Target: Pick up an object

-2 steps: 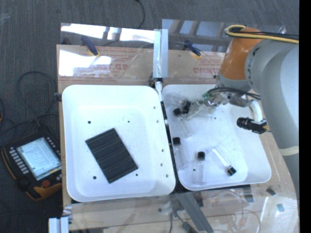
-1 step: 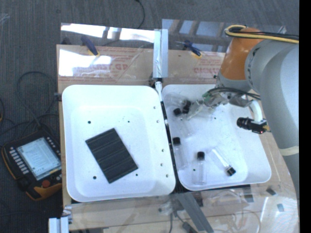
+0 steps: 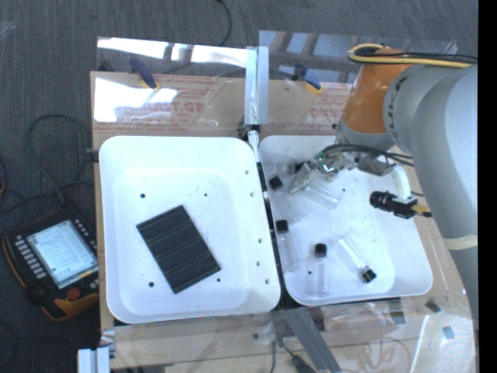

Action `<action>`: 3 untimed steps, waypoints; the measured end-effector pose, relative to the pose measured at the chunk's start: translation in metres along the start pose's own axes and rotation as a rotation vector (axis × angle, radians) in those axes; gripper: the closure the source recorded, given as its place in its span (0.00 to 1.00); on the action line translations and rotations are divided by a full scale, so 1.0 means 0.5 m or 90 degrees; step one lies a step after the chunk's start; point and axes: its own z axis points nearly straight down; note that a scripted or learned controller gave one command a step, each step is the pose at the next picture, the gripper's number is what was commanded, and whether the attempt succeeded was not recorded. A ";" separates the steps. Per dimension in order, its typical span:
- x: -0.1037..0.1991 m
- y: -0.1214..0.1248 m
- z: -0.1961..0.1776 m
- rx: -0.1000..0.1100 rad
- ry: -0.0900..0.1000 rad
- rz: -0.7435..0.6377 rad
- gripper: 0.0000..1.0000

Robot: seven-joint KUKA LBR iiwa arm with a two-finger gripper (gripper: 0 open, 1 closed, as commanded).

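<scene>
L bin (image 3: 124, 158) has a stiff flat ribbed black pad (image 3: 178, 248), R bin (image 3: 404, 282) has light, slick, prob fragile clear vials w/ black caps (image 3: 356, 259) — best pinched mid-body; hand (image 3: 322, 165) hovers at R bin's back, can't tell whether spread or pressed together.

One fixed camera was mounted above the counter (image 3: 105, 84), aimed downward at a slant. Both bins were framed side by side: the left bin (image 3: 124, 286) toward the frame's centre-left, the right bin (image 3: 404, 274) to its right. The arm (image 3: 435, 123) was seen entering from the right edge. Dark floor (image 3: 46, 53) was included along the top and left, so the view was set moderately far back.
</scene>
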 end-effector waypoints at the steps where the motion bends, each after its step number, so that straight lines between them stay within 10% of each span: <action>1: 0.000 0.000 0.000 0.000 0.000 0.000 0.00; 3: 0.000 0.000 0.000 0.000 0.000 0.000 0.00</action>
